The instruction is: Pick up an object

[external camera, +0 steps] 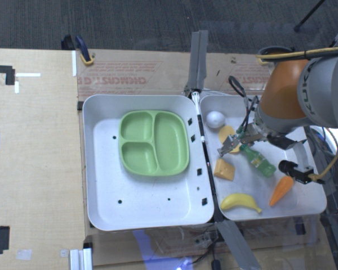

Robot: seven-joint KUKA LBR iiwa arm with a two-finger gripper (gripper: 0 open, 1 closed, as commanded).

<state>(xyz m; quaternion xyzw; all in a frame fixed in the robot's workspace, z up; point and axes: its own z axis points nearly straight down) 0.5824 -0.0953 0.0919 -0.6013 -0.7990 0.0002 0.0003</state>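
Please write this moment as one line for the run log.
arm: over right bin | gripper: low, beside green bottle and cheese wedge | grasp: none seen | left bin: green plate

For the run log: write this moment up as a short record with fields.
left bin: holds a green divided plate
right bin: white ball, yellow wedge, banana, carrot, green bottle
arm: reaches in from the right, over the right bin
claw: low beside the green bottle, above the yellow wedge
grasp: cannot tell if anything is held
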